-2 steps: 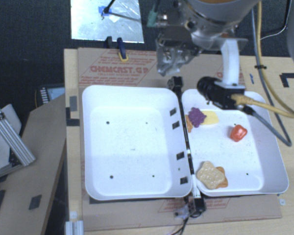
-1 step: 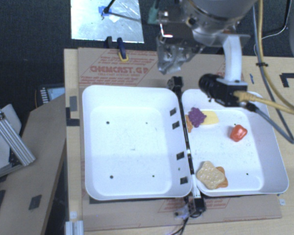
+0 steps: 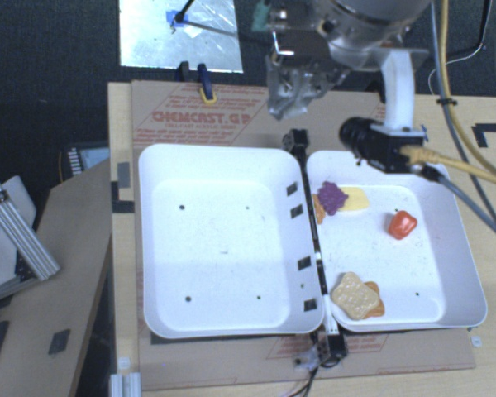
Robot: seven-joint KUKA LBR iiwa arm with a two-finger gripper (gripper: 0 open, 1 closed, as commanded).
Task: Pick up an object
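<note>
My gripper (image 3: 288, 98) hangs high over the back edge of the bench, above the divide between the two bins, with nothing seen between its fingers. In the right bin (image 3: 446, 255) lie a purple grape-like piece (image 3: 331, 197) on a yellow slice (image 3: 355, 198) at the back left, a red pepper (image 3: 402, 225) toward the middle right, and a tan cracker-like piece (image 3: 357, 297) at the front left corner. All of them lie well below and in front of the gripper.
The left bin (image 3: 215, 238) sits beside the right one, joined by a black hinge strip (image 3: 307, 222). A cardboard sheet (image 3: 198, 114) lies under both bins. A shiny metal plate (image 3: 180, 21) lies behind the bench at the back left.
</note>
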